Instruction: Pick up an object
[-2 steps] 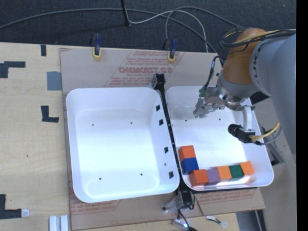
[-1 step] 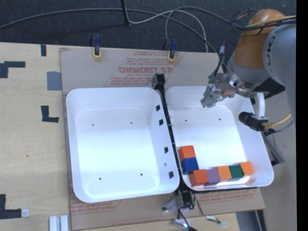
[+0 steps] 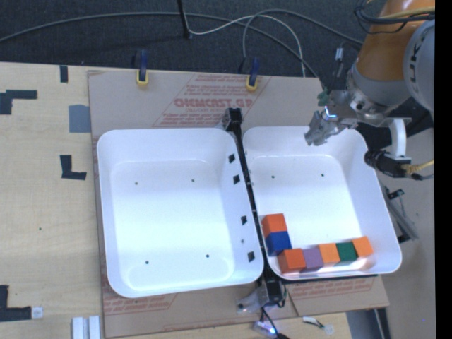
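Six small cubes (image 3: 313, 251) in glossy white right bin (image 3: 353, 162); metal claw (image 3: 319, 134) above.

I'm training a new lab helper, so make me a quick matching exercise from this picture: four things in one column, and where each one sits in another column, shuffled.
Things:
1. blue block
2. green block
3. gripper
4. yellow clamp

Places:
A. over the right bin's far rim
B. on the cardboard's far edge
C. beside the divider, just behind the front row
D. in the front row, between two orange blocks

Pairs: 1-C, 2-D, 3-A, 4-B
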You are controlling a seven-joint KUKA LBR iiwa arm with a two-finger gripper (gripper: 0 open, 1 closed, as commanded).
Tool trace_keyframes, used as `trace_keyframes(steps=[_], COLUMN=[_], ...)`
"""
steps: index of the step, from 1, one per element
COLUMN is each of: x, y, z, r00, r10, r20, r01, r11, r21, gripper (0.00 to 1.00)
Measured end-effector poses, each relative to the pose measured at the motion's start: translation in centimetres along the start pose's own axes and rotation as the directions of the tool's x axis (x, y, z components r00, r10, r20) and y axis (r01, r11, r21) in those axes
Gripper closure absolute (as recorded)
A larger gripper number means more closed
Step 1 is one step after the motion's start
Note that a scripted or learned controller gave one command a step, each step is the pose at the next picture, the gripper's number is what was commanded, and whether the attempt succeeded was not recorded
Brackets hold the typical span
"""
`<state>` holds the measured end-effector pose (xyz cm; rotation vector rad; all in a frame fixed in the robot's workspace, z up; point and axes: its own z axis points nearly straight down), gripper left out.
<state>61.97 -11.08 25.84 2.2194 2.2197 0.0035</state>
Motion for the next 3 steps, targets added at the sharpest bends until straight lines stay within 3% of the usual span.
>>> trace_keyframes(steps=[2,3], x=[11.1,15.5], y=[-0.5,-2.4], z=[1.7,2.9], r00=[1.0,1.0], r10=[-0.005,-0.003], r20=[-0.001,-0.001], r01=[0.005,0.003], r11=[1.0,1.0], r21=[0.004,0.005], gripper=[1.0,1.0])
